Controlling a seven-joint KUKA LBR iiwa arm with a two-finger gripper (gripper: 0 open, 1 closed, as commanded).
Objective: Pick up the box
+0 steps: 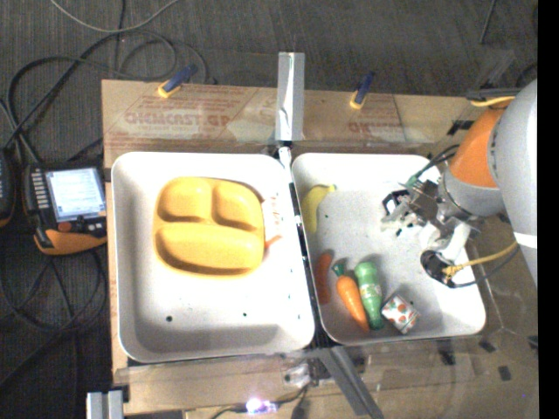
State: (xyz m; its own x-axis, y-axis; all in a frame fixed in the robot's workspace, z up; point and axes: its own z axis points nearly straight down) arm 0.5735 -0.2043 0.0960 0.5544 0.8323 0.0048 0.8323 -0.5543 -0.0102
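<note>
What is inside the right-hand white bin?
In the right white bin: a yellow banana, orange carrot, green bottle, small patterned box, reddish item. The pincer covers some floor.

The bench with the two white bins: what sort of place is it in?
Probably a robotics lab or test cell. A robot arm reaches over bins of toy food, cables trail across carpet, and a handheld control screen lies beside the bench.

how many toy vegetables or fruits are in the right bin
4: a banana at the upper left, a red sausage-like piece, a carrot and a green bottle-like piece near the bottom.
</note>
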